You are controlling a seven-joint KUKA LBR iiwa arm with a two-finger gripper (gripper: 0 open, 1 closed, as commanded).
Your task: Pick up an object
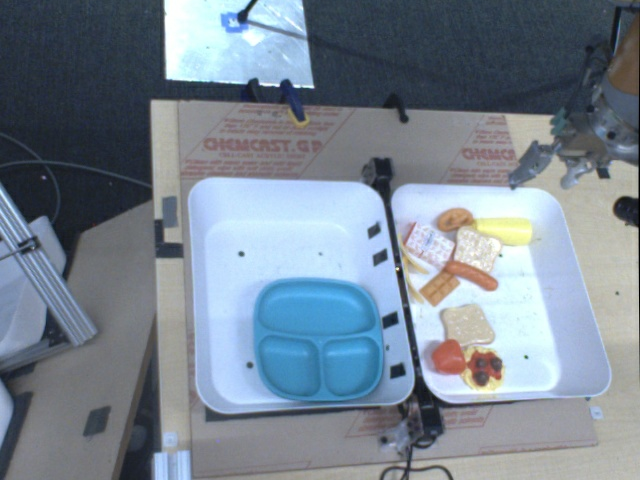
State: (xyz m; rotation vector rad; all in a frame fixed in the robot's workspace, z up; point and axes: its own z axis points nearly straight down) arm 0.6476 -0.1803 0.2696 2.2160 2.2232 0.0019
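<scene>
The right bin (570, 268) holds several toy foods: a yellow block (505, 230), an orange round piece (454, 219), a pink-and-white wafer (429, 241), a toast-like square (477, 249), a red sausage (470, 275), a brown cracker (439, 288), a tan bread slice (468, 324), a red tomato (449, 356) and dark berries on yellow (485, 368). My gripper (549, 166) hangs above the bin's far right corner, away from the foods. Its two fingers (524, 164) are spread apart with nothing between them.
The left bin (230, 268) holds a blue three-compartment tray (319, 338). A divider with black clips (388, 258) runs between the bins. Cardboard (270, 138) lies under both bins. A shiny sheet (238, 26) lies at the back.
</scene>
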